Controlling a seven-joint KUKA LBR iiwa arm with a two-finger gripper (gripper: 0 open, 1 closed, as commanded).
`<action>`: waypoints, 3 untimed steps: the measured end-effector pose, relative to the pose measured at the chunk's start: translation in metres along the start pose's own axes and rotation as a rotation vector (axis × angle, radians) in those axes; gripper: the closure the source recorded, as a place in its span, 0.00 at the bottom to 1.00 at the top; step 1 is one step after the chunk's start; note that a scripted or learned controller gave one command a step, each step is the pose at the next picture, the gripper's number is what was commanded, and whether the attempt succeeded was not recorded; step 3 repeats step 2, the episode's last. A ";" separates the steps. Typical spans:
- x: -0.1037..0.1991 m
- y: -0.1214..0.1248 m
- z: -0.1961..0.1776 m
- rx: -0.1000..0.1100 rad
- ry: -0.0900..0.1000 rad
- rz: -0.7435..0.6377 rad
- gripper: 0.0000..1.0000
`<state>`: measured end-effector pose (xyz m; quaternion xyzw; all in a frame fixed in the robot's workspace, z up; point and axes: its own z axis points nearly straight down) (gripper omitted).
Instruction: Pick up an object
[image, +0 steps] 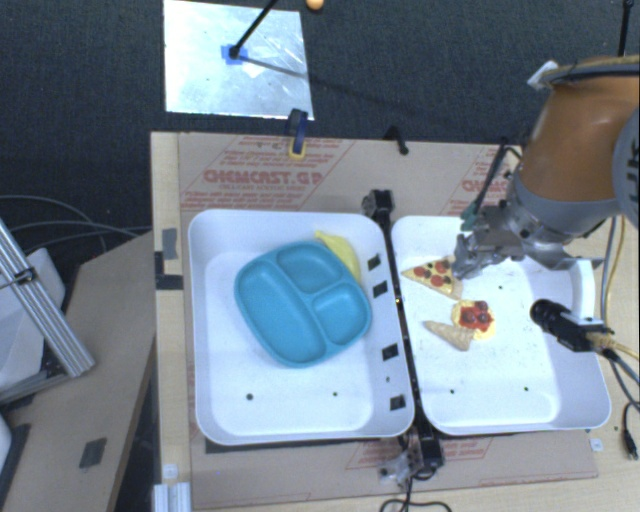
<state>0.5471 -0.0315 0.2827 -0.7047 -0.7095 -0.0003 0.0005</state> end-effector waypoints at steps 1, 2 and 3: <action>0.037 -0.053 -0.066 -0.006 0.001 -0.001 1.00; 0.105 -0.060 -0.131 -0.009 0.002 -0.005 1.00; 0.105 -0.060 -0.131 -0.009 0.002 -0.005 1.00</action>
